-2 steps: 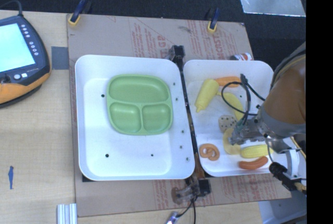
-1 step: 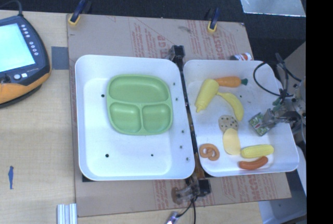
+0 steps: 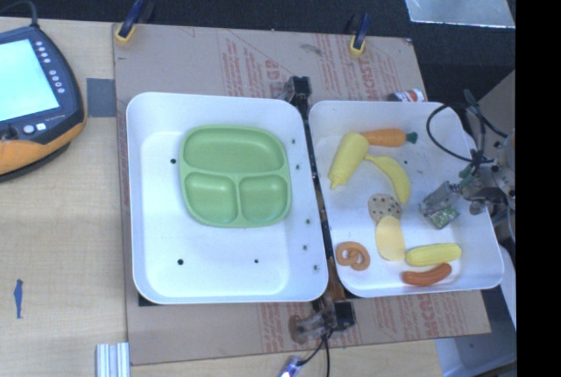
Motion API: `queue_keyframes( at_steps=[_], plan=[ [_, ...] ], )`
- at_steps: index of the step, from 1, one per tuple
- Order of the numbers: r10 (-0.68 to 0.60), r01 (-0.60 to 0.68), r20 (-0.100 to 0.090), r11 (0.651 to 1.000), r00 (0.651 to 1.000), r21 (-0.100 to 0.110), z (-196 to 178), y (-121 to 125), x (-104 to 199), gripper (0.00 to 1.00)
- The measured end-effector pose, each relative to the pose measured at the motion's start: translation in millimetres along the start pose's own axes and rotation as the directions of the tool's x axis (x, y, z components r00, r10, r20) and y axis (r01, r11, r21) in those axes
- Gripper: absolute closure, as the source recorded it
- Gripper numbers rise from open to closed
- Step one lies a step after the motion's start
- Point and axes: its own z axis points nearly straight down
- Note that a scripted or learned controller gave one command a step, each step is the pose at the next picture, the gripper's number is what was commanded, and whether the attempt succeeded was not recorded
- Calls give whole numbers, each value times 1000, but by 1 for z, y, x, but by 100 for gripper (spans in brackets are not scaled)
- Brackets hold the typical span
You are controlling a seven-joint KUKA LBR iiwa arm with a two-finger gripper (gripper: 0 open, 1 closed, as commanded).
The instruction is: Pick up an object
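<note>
- A tablet-like control pad [image 3: 31, 95] with an orange-edged casing lies at the far left of the bench, at about 9 o'clock from the left bin
- The left bin [image 3: 153, 191] holds a green divided plate [image 3: 235, 175], lying flat toward the bin's upper half, with one wide compartment at 12 o'clock and two smaller ones below it
- Two clamps, one [image 3: 130, 20] above the left bin and one [image 3: 358, 32] above the right bin, pin the cardboard sheet [image 3: 254, 60] that lies under both bins
- The right bin [image 3: 478, 274] holds the toy food
- A yellow squeeze bottle [image 3: 347, 159] lies tilted at the bin's 11 o'clock, with a carrot [image 3: 386, 138] just beside its top end
- A banana [image 3: 392, 175] lies near the middle; at its 6 o'clock is a brown cookie [image 3: 383, 207], and below that a pale yellow piece [image 3: 389, 238]
- A pretzel [image 3: 352, 256] lies at the bin's 7 o'clock
- A yellow piece [image 3: 432, 254] and a sausage [image 3: 427, 275] lie side by side at 5 o'clock
- The gripper [image 3: 441, 205] sits low over the bin at its 3 o'clock, apart from the food, with cables trailing to the right; whether its fingers are spread or pressed together cannot be told, and nothing is seen between them
</note>
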Motion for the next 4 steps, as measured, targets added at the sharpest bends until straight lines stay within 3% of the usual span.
queue_keyframes(
  at_steps=[1, 2, 3, 4],
  plan=[
    [-3, 3, 0, 1000, 1000, 2, 74, 81, 22, 0],
    [-2, 2, -1, 1000, 1000, 0, 67, 137, 47, 0],
    [-2, 2, 0, 1000, 1000, 3, 73, 93, 52, 0],
    [-4, 4, 0, 1000, 1000, 4, 63, 93, 51, 100]
  ],
)
